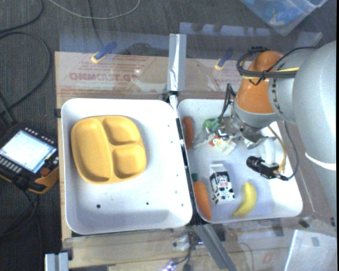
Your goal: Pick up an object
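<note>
While below end effector (226,133), carton (221,186).

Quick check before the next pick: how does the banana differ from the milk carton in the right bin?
The banana is plain yellow and curved; the milk carton is boxy, white with black patches. The banana lies near the right bin's front right corner; the carton lies left of it, nearer the bin's middle. Both rest on the bin floor, close together, apart from the gripper.

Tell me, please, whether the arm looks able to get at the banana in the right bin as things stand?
Probably yes. The banana lies uncovered near the right bin's front edge, apart from the milk carton, and the gripper hangs over the same bin with nothing between them.
</note>
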